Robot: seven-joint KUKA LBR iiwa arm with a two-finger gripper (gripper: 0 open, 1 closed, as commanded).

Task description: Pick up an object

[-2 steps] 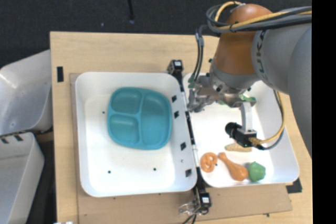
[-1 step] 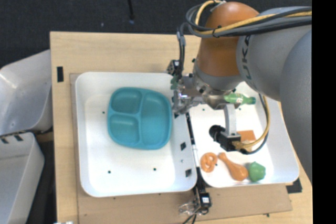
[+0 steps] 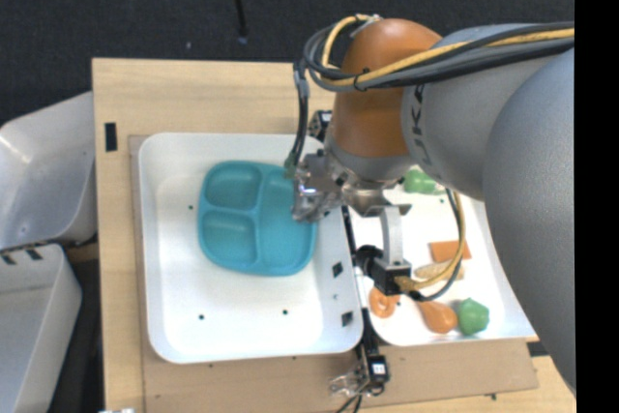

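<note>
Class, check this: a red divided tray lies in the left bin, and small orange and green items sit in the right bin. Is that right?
One detail is wrong: the camera view shows the divided tray is teal blue, not red. It does lie in the left bin, and small orange and green items do sit in the right bin.

Bench with two bins side by side, arm reaching in from the right.

The bench (image 3: 193,77) carries a left bin (image 3: 164,305) and a right bin (image 3: 503,324), their inner walls touching. A divided tray (image 3: 242,222) lies in the left bin, toward its far right part, well apart from the near wall. The arm (image 3: 484,111) hangs over the right bin and covers most of it; its wrist (image 3: 372,102) stands above the shared walls, at the tray's right edge. Near the right bin's near edge lie a ball (image 3: 473,315), a pear-shaped piece (image 3: 437,315) touching it on the left, and a ring-like piece (image 3: 383,305) further left, beside the shared wall.
</note>
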